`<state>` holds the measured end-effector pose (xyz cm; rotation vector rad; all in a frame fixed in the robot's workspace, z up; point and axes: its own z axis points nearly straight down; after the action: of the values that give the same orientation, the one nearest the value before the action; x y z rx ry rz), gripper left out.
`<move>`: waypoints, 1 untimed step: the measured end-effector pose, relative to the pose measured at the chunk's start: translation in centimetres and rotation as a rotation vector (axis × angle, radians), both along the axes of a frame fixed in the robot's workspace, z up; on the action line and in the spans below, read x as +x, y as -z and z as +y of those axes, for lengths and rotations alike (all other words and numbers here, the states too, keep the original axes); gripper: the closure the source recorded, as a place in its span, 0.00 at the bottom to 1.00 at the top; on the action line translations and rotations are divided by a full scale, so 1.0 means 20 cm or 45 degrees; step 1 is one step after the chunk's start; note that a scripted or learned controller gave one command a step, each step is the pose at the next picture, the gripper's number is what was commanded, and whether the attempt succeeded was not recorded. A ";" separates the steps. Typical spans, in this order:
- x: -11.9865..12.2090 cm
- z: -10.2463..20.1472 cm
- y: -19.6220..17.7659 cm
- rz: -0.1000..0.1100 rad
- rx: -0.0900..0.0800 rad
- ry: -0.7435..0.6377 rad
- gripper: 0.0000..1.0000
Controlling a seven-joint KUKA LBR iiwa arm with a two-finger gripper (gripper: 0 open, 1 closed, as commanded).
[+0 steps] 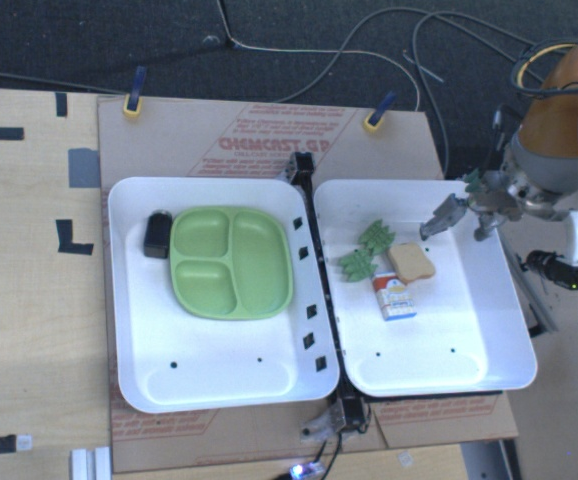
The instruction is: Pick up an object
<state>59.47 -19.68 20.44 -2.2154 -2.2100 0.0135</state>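
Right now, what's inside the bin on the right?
The right bin holds two green leafy toys, a tan bread slice and a small carton. The bread overlaps the carton's top, hiding that part.

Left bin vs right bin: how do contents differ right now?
The left bin holds a green divided plate and a small black object touching the plate's left edge; the right bin holds several small items: two green leafy pieces, a tan bread-like slice and a small carton. The end effector hovers at the right bin's upper right, not the left bin. Both bins are shallow and white.
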 end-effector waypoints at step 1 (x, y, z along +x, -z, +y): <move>0.02 0.00 -0.04 -0.017 -0.004 -0.005 0.00</move>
<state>59.78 -19.64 21.28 -2.2198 -2.2223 0.0018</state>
